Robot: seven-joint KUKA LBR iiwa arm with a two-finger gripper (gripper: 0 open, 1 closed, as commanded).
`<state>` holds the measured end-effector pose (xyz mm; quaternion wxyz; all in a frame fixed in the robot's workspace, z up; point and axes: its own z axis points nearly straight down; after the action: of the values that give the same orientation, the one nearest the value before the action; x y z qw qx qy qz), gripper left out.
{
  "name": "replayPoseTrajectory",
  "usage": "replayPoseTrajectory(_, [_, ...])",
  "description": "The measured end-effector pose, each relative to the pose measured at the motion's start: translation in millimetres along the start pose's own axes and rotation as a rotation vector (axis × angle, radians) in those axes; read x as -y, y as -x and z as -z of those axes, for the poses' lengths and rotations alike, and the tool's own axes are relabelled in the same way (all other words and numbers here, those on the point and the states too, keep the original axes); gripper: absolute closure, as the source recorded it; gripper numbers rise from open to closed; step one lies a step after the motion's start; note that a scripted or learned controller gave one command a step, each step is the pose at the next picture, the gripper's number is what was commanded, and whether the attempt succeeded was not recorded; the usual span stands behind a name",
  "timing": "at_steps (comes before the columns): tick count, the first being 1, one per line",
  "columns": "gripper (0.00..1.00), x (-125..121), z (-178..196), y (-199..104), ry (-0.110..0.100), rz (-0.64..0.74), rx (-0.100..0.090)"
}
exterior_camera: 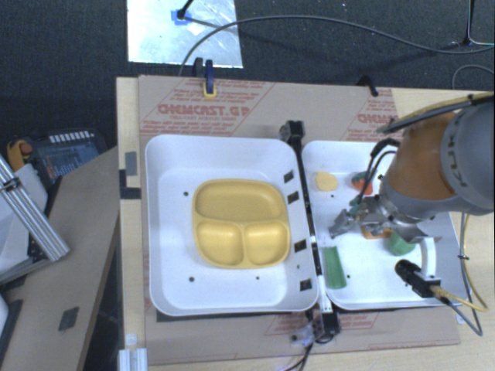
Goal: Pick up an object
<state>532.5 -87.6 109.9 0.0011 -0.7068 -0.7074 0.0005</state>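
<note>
The left bin [166, 207] holds a yellow three-compartment tray [236, 222], lying flat near its middle. In the right bin [371, 280], a small yellow disc [326, 181] sits near the far left corner and a green block [333, 267] lies along the left wall. The gripper [346, 222] hangs between them, with another green piece [401, 243] partly hidden under the arm [433, 165].

Even overhead light, faint shadows in a shallow white plastic bin [166, 207], glare on silver foil sheet [155, 29], soft focus

A shiny foil sheet [155, 29] lies beyond the printed cardboard [232, 108].
</note>
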Motion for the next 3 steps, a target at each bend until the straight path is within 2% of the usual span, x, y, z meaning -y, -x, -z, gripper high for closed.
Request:
replayPoseTrajectory(1, [1.0,-0.8,13.0,0.5,0.004,-0.001,0.001])
replayPoseTrajectory(3, [1.0,-17.0,115.7,15.4,0.01,0.003,0.003])
